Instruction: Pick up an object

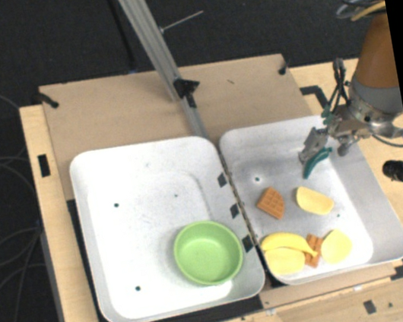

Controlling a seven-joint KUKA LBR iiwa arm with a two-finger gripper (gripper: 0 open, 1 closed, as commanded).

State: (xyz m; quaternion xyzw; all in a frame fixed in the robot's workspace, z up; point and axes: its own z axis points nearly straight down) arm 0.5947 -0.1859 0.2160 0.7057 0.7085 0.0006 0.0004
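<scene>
Right bin [261, 146]: pincer [315, 158] hovers above-right of waffle [271, 203]; apart.

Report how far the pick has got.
Nothing looks picked yet. The gripper hangs over the right white bin, with nothing seen in it. The orange waffle-shaped piece, the yellow wedge and the yellow pieces lie in that bin; the green bowl sits in the left. Descent, grasp and lift remain.
</scene>
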